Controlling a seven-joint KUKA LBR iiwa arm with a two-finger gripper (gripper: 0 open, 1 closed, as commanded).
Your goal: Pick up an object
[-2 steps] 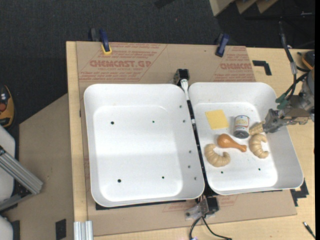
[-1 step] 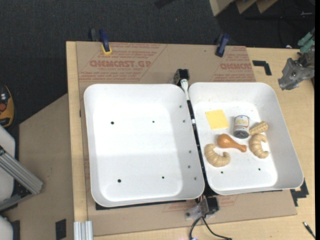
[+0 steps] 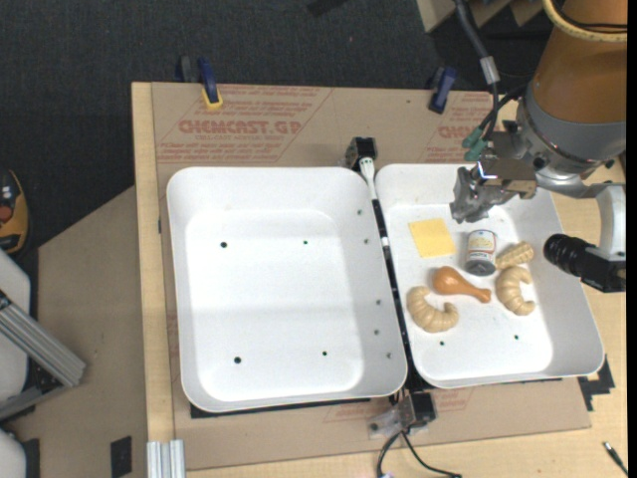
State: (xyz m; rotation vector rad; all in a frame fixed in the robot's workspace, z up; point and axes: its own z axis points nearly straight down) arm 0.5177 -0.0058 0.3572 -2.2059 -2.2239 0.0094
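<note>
The right bin point(image 3: 557, 357) holds a yellow cheese slice point(image 3: 431, 237), a small tin can point(image 3: 481, 251), an orange chicken drumstick point(image 3: 458, 283) and three tan croissants point(image 3: 433, 312) point(image 3: 517, 289) point(image 3: 516, 255). My gripper point(image 3: 471, 207) hangs over the back of that bin, just above and behind the can and to the right of the cheese slice. Nothing shows between its fingers. The grey arm with its orange band point(image 3: 589, 8) comes in from the upper right.
The left bin point(image 3: 189, 267) sits beside the right one, with a black clip point(image 3: 361, 153) at the seam between them. Both rest on a brown board point(image 3: 249, 118) held by blue and yellow clamps point(image 3: 207, 83). A black fitting point(image 3: 582, 259) juts over the right bin's edge.
</note>
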